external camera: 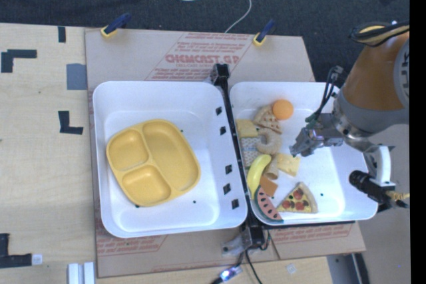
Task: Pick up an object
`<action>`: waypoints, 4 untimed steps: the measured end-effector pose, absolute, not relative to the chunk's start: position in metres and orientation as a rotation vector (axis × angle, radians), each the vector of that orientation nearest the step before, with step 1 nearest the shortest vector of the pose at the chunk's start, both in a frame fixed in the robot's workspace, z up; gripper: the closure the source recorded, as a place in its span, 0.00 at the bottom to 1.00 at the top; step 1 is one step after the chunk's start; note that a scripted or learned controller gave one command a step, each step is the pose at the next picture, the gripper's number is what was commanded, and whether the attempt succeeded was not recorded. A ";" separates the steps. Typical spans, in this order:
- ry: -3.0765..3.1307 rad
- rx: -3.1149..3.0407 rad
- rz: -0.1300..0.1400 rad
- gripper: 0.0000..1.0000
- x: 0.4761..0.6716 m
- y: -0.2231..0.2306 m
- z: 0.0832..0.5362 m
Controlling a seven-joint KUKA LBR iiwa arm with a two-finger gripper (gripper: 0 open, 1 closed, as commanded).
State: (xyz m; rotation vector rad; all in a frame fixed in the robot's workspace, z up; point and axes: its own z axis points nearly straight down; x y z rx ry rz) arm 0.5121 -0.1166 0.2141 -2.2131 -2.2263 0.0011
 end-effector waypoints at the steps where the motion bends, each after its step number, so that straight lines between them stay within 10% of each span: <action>1: -2.228 -2.211 0.000 1.00 0.537 -0.064 0.206; 4: -2.226 -2.215 0.003 1.00 0.602 0.068 0.213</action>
